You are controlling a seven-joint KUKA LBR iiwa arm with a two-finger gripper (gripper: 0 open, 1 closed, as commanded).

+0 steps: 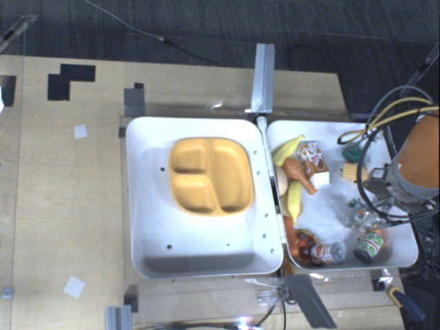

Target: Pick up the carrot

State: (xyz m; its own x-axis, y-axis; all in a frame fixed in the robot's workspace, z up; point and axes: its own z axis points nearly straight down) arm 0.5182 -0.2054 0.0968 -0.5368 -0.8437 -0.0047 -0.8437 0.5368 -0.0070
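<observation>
Arm [416, 163] above right bin's [330, 205] right side

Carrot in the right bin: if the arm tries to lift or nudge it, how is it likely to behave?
The carrot looks like a rigid toy, so it should probably stay stiff and light. Its rounded, tapered shape may roll or slip when pinched. It lies packed against the bananas and a small carton, so a push would likely shift those too.

I am seeing the orange carrot [300, 173] lying hemmed against the right white bin's [323, 262] left wall, crowded by two yellow bananas [294, 200] and a printed packet [313, 158]. White floor is lying bare toward the bin's middle, offering approach room.
</observation>
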